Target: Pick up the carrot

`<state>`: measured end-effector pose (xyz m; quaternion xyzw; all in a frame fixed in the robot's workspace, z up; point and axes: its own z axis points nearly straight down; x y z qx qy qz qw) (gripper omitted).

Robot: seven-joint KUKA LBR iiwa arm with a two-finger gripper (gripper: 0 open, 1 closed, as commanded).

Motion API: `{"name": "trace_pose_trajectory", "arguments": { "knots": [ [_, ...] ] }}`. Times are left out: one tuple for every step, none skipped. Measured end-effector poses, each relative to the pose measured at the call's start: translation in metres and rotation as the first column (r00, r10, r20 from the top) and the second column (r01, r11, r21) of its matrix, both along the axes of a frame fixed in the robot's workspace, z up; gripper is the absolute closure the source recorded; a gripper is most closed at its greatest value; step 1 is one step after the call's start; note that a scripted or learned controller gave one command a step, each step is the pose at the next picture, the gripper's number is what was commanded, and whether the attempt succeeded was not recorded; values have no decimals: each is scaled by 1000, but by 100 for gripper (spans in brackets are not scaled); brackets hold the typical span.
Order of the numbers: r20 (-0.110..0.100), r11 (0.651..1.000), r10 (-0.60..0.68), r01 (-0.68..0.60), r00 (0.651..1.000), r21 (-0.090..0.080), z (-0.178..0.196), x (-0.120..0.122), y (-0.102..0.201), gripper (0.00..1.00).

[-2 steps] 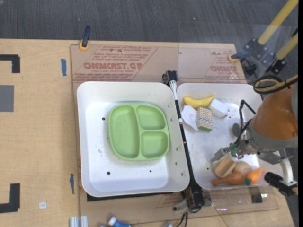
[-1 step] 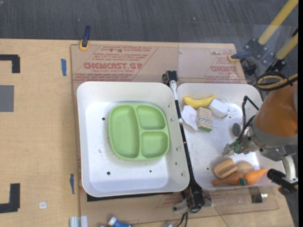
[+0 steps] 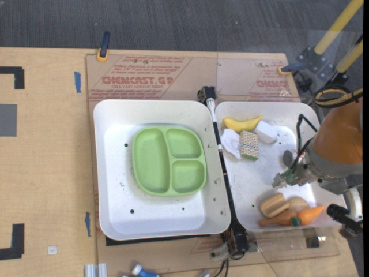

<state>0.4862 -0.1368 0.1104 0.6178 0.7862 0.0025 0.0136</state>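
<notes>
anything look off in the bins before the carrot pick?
Nothing looks spilled or broken. The carrot lies at the near edge of the right bin, pressed against a bread roll. The green plate sits flat in the left bin.

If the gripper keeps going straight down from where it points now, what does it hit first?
Most likely the bare white floor of the right bin. The gripper points down above and to the left of the bread roll, with the carrot further toward the near wall. Depth is unclear from this single slanted view.
</notes>
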Motion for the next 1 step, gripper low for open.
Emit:
{"name": "trace_pose_trajectory", "arguments": {
  "knots": [
    [-19, 995, 98, -98, 995, 7, -19, -4, 17, 100]
  ]
}}
